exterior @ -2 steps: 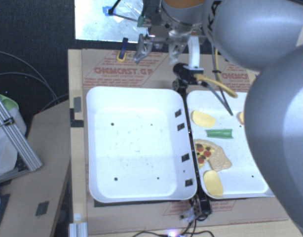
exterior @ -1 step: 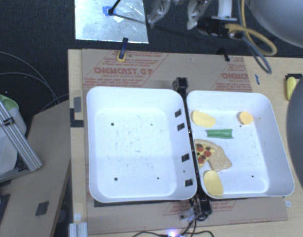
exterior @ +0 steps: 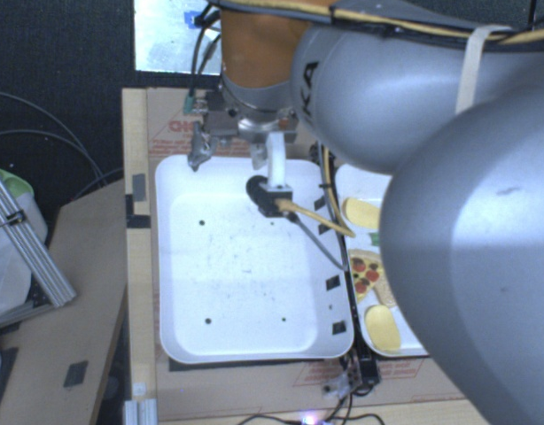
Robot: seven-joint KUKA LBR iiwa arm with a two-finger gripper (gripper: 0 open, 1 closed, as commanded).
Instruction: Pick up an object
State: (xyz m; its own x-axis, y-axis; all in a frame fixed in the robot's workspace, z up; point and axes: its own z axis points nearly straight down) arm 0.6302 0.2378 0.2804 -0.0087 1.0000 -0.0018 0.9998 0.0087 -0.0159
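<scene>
Grey arm (exterior: 467, 237) bulks largest and closest, covering the view's right side, with its orange band (exterior: 268, 25) at the top. Below that band the gripper (exterior: 226, 147) hangs over the far rim of the left bin (exterior: 237, 326); how wide it stands cannot be told from this angle. Loose objects lie in the right bin (exterior: 365, 184), just beside the arm's edge: a yellow piece (exterior: 361, 212) at the far end, a flat slice (exterior: 366, 273) with red spots in the middle, and a second yellow piece (exterior: 384, 328) nearest.
</scene>
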